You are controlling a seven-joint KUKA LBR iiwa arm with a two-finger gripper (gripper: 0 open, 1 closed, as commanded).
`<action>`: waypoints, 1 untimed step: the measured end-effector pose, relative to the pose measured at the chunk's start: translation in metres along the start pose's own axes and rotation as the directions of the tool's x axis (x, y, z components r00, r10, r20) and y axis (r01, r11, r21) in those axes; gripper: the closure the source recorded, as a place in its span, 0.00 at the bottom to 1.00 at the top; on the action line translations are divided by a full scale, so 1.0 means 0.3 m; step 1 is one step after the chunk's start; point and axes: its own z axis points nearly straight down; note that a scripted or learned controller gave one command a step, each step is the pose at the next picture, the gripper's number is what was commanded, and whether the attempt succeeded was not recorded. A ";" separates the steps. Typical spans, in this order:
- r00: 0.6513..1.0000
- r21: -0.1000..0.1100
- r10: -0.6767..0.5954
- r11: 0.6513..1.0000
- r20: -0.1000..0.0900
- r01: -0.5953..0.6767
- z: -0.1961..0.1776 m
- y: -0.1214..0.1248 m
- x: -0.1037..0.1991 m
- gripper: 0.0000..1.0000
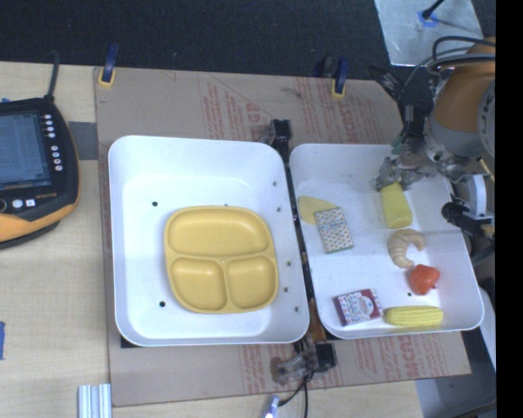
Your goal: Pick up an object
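The right bin [471, 259] holds several small items: a yellow block [397, 207], a tan croissant [405, 246], a red fruit [424, 278], a corn cob [412, 317], a red box [357, 306], a patterned packet [333, 230] and a pale yellow wedge [310, 206]. My gripper [396, 173] hangs at the bin's far side, just beyond the far end of the yellow block. Nothing is visibly held in it.
The left bin [139, 172] holds a yellow divided plate [220, 258]. A teach pendant [22, 168] lies on the bench at far left. Blue clamps [108, 66] pin the cardboard at the back. Cables trail near the arm [462, 103] at upper right.
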 end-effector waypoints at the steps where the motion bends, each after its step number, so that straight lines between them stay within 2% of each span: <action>1: 1.000 -0.001 -0.003 1.000 -0.003 0.003 -0.093 0.003 0.235 1.00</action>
